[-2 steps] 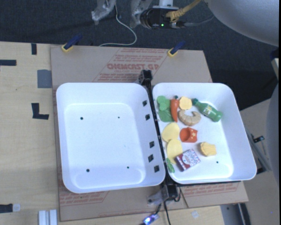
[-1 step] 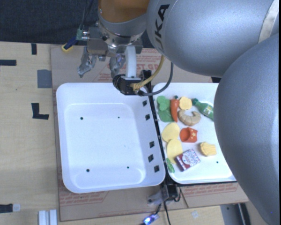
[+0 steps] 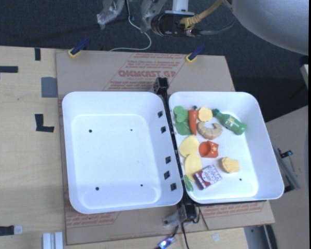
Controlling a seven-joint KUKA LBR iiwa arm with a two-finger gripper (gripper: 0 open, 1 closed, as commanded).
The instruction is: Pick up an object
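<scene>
At nine o'clock on the bench, the left bin (image 3: 67, 139) lies bare and white. Just right of centre, the right bin (image 3: 264, 139) holds all the candidates. Along its nine o'clock wall: a green piece (image 3: 181, 121) beside an orange carrot (image 3: 193, 121), then two pale yellow pieces (image 3: 188, 146) stacked toward seven o'clock. At the bin's twelve o'clock sits a small yellow round (image 3: 205, 114) with a tan curled item (image 3: 210, 131) just below it. A green bottle (image 3: 230, 122) lies tilted at one o'clock. A red-orange pepper (image 3: 208, 149) is near the centre, a red-and-white packet (image 3: 208, 176) at six o'clock, and a yellow corn piece (image 3: 229, 165) at five o'clock, a little apart from its neighbours. The gripper (image 3: 129, 9) hangs at twelve o'clock of the view, well beyond both bins, with nothing visibly in it; open or closed, I cannot tell. My reading: the pick is not yet begun. The next move calls for travel over the right bin and a descent on an isolated piece. The corn or the bottle looks easiest; the crowded left wall risks a nudge or a double catch.
</scene>
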